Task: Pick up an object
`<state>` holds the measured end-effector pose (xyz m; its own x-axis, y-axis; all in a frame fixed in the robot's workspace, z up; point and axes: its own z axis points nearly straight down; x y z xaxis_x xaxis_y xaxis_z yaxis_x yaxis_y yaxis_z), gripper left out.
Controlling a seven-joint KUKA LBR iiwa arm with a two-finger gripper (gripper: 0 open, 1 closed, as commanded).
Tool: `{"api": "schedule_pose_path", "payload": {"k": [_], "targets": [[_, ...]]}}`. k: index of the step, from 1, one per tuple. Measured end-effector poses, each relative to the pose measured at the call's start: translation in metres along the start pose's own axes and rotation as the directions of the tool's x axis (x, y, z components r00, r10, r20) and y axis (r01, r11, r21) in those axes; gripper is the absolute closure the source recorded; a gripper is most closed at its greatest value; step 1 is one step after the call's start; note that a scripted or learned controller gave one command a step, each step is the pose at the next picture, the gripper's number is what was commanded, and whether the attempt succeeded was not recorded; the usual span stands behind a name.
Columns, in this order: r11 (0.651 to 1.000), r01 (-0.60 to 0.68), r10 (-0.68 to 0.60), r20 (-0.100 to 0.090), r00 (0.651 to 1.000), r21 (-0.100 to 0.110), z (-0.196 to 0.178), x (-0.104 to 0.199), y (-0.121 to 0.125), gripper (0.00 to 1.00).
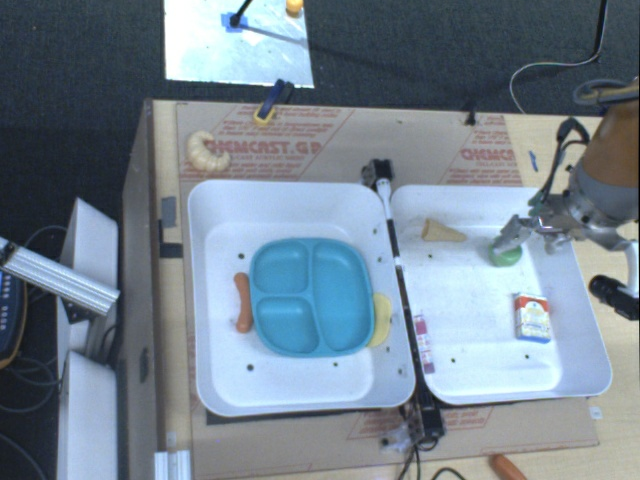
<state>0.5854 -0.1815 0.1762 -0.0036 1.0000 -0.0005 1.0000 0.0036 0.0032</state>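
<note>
In the right bin (585, 368), a small round green object (506, 256) lies near the far right side. My gripper (527, 238) hangs just above and to the right of it, at the end of the grey arm (610, 183) coming in from the right. Part of the green object is covered by the gripper. A tan wedge (442, 231) lies at the far left of this bin. A small red, white and blue carton (532, 318) sits nearer the front right. A thin pink and white packet (421, 334) lies along the bin's left wall.
The left bin (215, 218) holds a blue divided plate (308, 296), an orange sausage (242, 301) to its left and a yellow piece (383, 318) peeking from under its right edge. A black divider rail (398, 268) runs between the bins.
</note>
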Motion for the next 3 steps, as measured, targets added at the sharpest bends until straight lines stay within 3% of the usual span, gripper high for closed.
{"api": "schedule_pose_path", "payload": {"k": [1, 2, 3], "targets": [[1.0, 0.002, -0.002, -0.001, 1.0, -0.001, 0.0, 0.04, 0.074, 0.0], [1.0, -0.002, 0.002, 0.0, 1.0, 0.004, 0.074, 0.005, 0.049, 0.0], [1.0, -0.002, 0.002, 0.001, 1.0, 0.001, 0.057, -0.004, 0.041, 0.0]]}}
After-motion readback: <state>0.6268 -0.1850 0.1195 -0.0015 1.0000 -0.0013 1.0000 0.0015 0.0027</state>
